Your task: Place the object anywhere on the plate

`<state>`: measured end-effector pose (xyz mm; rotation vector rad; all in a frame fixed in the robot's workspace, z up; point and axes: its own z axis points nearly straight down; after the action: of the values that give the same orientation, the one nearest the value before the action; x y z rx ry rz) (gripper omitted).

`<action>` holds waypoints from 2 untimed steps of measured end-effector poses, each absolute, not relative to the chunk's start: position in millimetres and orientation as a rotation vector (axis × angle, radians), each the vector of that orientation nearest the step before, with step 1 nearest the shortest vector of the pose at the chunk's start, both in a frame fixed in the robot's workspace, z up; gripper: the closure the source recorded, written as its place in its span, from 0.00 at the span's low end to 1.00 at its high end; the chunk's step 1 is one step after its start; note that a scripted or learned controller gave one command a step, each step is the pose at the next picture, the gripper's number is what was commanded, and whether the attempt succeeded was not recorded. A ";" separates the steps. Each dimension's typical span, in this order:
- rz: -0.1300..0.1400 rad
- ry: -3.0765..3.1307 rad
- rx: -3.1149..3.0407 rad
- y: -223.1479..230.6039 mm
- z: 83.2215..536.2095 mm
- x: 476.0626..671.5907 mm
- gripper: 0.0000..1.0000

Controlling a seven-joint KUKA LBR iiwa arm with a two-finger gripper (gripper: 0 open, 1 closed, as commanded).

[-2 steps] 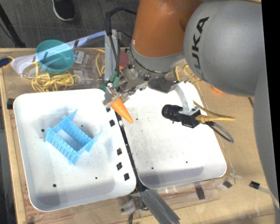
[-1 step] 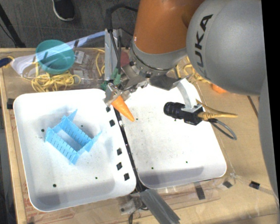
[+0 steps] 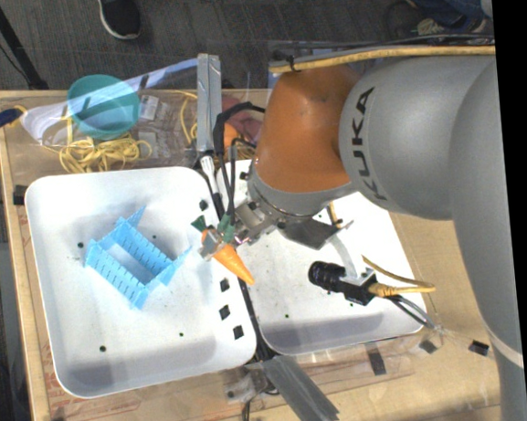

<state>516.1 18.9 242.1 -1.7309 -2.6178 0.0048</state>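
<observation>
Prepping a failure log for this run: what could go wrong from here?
1. The orange carrot lies over the seam between the two bins, below the pincer; if released here it may tip into either bin or catch on the rims.
2. The only thing in the left bin is a blue rack, with no obvious plate, so the drop target is uncertain.
3. The arm hides much of the right bin.

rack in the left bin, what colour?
Light blue. The dish rack lies in the left bin, seen best in the camera view.
</observation>
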 end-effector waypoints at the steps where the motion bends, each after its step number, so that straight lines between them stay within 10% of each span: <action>1: 0.002 -2.804 -1.416 13.8 253.6 610.2 1.00; 2: 0.004 -2.807 -1.409 14.5 263.8 610.6 1.00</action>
<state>610.6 14.5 263.8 -1.4092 -2.8075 0.0038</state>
